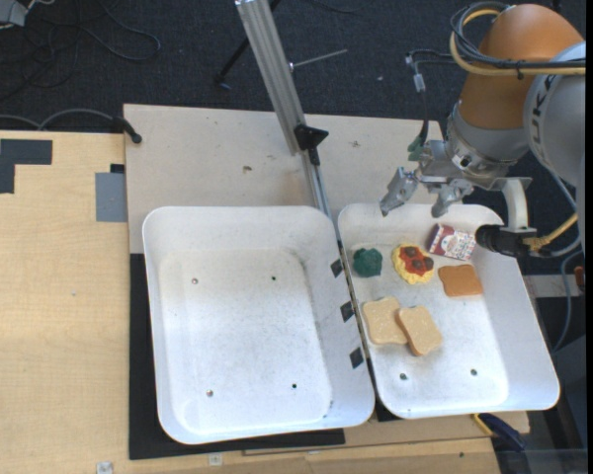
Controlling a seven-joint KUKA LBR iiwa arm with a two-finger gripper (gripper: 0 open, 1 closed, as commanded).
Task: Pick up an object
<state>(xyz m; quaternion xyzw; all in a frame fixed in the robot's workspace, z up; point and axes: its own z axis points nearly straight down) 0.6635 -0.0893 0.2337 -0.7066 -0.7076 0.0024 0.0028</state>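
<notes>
Above right bin (534, 363), tool (421, 197) spread, unladen

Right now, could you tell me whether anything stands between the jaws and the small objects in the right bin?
Nothing visible does. The gripper hangs open above the far rim of the right bin. The green lump, the yellow and red toy and the red and white packet lie uncovered just beyond it.

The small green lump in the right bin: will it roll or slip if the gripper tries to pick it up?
The green lump looks rounded and bumpy, so a push may well make it roll. It is small and probably light. It lies apart from the yellow and red piece, near the right bin wall, which might crowd the gripper.
</notes>
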